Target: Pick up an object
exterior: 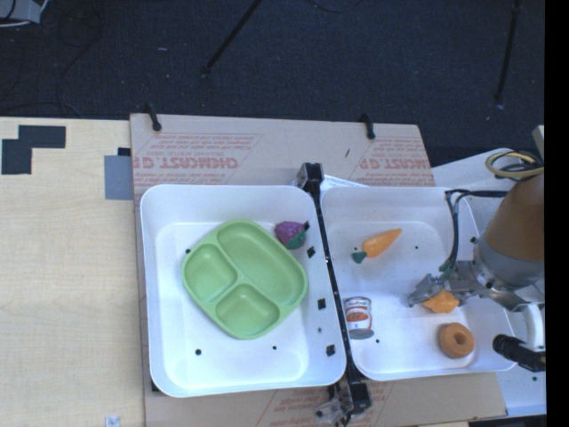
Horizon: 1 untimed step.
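Observation:
In the right bin lie an orange carrot with a green top, a small red-and-white can, a brown donut and a small yellow-orange piece. My gripper is low over the right side of this bin, directly above the yellow-orange piece and touching or nearly touching it. Part of that piece is hidden under the gripper. The arm's orange band rises at the right edge.
The left bin holds a green divided plate with a purple grape bunch at its far corner. A black divider separates the bins. Cardboard lies behind them, and cables at the far right.

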Each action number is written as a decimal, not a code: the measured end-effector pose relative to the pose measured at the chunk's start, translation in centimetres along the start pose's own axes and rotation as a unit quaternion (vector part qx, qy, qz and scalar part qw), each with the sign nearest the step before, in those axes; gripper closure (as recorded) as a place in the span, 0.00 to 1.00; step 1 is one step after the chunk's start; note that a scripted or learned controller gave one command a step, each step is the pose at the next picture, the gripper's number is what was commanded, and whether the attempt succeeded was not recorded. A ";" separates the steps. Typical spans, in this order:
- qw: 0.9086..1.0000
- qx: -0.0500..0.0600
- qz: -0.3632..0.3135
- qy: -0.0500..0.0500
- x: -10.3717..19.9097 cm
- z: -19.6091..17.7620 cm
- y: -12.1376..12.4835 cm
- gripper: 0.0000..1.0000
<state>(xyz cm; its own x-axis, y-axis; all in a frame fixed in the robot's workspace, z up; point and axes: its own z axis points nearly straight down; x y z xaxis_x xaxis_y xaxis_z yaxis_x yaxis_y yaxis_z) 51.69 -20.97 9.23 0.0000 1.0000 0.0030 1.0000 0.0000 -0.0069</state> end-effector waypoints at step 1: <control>1.000 -0.001 0.001 -0.001 -0.1 -1.3 0.0 1.00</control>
<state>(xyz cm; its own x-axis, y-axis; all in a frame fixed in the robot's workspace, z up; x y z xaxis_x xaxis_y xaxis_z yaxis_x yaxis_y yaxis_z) 51.74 -21.11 10.56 0.0030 1.0000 0.0019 1.0000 -0.0030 -0.0044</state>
